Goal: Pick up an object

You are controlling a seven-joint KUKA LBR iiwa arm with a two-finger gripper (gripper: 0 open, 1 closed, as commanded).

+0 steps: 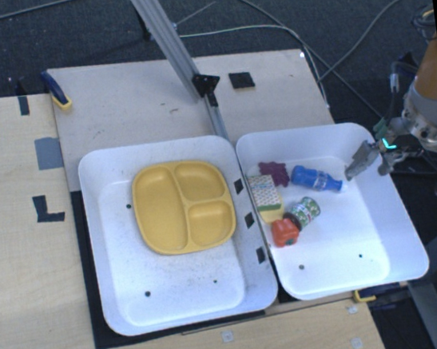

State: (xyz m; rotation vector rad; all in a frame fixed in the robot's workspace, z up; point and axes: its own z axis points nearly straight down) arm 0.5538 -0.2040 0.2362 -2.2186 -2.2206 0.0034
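Note:
The right bin [390, 250] holds a cluster of small objects at its left side: a blue bottle [314, 179], a purple toy [274, 173], a yellow-green sponge block [267, 196], a green can [305, 211] and a red item [285, 232]. My gripper [368, 161] hangs at the right bin's upper right rim, to the right of the blue bottle and apart from it. Its fingers [357, 164] point down-left with nothing seen between them. The wrist with a teal light sits just behind it at the view's right.
The left bin [118, 264] bears a yellow divided plate [182, 205]. A grey metal pole [172, 43] runs from the top down to the seam between the bins. Cables lie on the dark floor at the upper right.

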